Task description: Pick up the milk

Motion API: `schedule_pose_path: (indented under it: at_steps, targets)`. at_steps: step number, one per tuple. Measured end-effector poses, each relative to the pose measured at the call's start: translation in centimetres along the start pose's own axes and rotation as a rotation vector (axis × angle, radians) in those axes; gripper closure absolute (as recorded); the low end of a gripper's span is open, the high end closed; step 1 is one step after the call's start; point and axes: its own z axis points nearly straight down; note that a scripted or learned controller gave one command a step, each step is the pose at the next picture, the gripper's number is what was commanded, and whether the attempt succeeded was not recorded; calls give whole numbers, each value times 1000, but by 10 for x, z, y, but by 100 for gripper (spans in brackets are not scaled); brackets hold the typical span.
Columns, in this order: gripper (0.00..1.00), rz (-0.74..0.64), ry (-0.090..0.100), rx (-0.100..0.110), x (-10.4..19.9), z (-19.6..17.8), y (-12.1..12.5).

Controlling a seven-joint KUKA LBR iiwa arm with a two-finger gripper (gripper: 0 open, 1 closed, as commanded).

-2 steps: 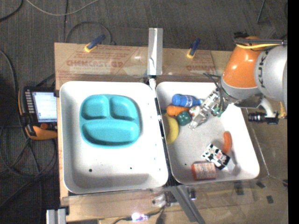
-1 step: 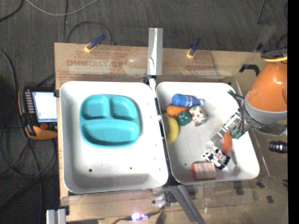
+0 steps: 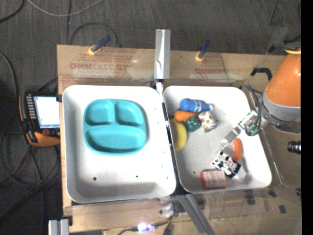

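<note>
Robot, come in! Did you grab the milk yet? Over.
End effector above right bin, nothing visibly held. Milk, cow-patterned carton, lying just below it. Orange piece and can crowd it.

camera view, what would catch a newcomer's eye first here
The bright turquoise divided plate stands out, lying alone in the left white bin. Next comes the clutter in the right bin: a blue bottle, a banana and a black-and-white cow-patterned milk carton near the front. The arm's orange band looms at the right, its hand hovering just above the milk carton.
</note>
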Motion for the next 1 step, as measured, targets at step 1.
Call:
schedule_pose_path:
  at_steps: [1]
  targets:
    - [0, -285, -7, -3, 53, 100, 59]
